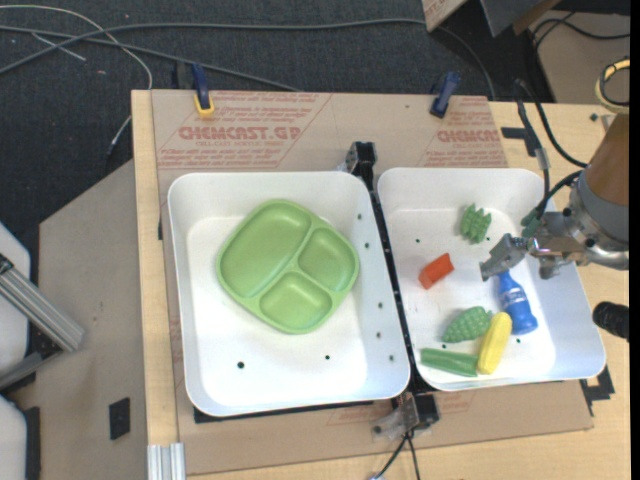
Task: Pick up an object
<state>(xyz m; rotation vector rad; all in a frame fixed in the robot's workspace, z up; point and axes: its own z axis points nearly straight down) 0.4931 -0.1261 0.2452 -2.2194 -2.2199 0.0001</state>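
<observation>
Bottle (516, 304) lies in the right bin (420, 193), just below the gripper (522, 255). Whether the claw is spread cannot be told. Position suits a descent onto it.

bench (560, 128), left bin (200, 368); right bin (420, 193)

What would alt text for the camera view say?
The claw hangs over the right bin, just above a blue bottle among small toys. The left bin holds a green divided plate.
</observation>
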